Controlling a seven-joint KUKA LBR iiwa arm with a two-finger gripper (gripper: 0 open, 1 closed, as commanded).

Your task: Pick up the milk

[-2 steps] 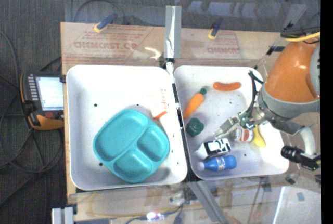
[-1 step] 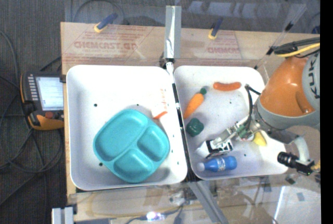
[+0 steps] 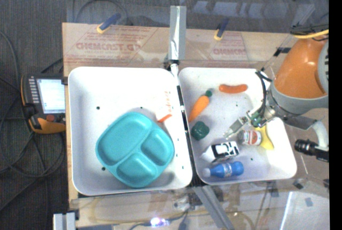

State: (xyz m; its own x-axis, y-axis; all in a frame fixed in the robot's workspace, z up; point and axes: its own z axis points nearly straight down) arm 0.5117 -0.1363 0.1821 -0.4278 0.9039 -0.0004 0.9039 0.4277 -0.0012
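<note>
Where the arm [image 3: 302, 77] leans in from three o'clock over the right bin [image 3: 283, 170], its gripper [image 3: 243, 125] hangs low near the bin's middle, and whether it is released or clenched I cannot tell. No object shows between its tips.

The milk [image 3: 224, 150], a small black-and-white carton, lies on its side on the bin floor at about seven o'clock from the gripper, close to it but apart. Just beside the carton, at five o'clock from it, lies a blue bottle [image 3: 226, 169] near the bin's front wall. A small jar with a red label [image 3: 250, 137] sits at four o'clock from the gripper, touching a yellow banana [image 3: 266, 138] on its far side.

At nine o'clock from the gripper rests a dark green block [image 3: 200, 130], and above that a carrot [image 3: 199, 105] lies tilted, green top pointing to one o'clock. A sausage [image 3: 233, 88] lies flat at twelve o'clock in the bin.

The left bin [image 3: 85, 95] holds a teal divided plate [image 3: 135, 149], with a small orange piece [image 3: 164, 117] at its one o'clock edge.
</note>
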